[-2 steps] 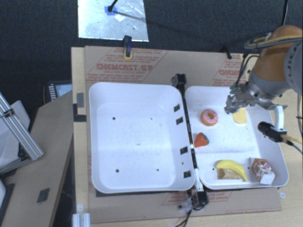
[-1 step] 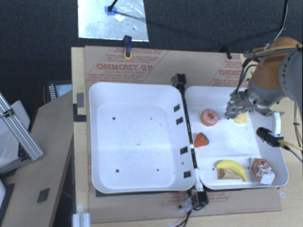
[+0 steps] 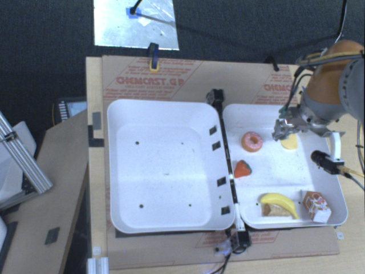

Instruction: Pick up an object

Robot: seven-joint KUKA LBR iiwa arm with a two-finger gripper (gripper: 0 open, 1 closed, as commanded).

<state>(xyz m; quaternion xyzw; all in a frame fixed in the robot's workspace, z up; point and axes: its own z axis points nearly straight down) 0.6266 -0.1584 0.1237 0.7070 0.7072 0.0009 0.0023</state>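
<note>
Fingers (image 3: 281,131) low in right bin (image 3: 268,114), grip state unclear; beside pink donut (image 3: 252,141), yellow disc (image 3: 290,142).

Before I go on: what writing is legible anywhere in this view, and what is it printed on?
"CHEMCAST GP", red print on the brown paper-covered sheet under the two white bins, at its far left.
The same red print repeats at the far right and along the near edge, cut off and too blurred to read.
The small red-and-white carton: markings too small to read.
</note>
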